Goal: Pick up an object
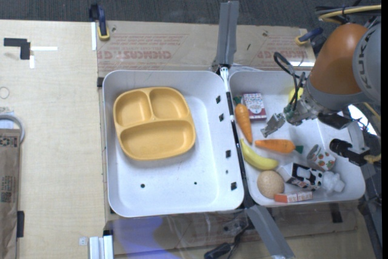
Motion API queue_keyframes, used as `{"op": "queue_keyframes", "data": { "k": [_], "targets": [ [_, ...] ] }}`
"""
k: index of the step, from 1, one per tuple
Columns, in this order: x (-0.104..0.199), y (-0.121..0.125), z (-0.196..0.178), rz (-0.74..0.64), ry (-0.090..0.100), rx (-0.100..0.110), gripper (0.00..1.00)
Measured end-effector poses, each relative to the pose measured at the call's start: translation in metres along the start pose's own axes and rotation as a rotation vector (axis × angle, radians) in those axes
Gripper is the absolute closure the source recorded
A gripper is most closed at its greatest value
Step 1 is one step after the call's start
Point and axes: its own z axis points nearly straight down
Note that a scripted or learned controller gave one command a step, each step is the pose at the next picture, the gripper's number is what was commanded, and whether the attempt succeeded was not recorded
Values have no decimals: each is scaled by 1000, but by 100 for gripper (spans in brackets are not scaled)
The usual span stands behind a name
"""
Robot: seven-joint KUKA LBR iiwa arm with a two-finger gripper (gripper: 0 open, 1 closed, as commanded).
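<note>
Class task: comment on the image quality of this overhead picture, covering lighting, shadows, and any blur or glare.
Camera view: lighting is even and soft; the yellow plate is crisp, casting faint shadow on the left bin; the small items in the right bin look softer and hard to resolve; a bluish glare patch sits below the left bin.

A robotics lab: white bins [115,148] on a taped plywood bench [48,130] (toy food inside).
</note>
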Motion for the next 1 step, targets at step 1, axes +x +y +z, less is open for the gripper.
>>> {"op": "queue_keyframes", "data": {
  "k": [1],
  "targets": [
    [-35, -49, -64, -66, -2, -2, 0]
  ]
}}
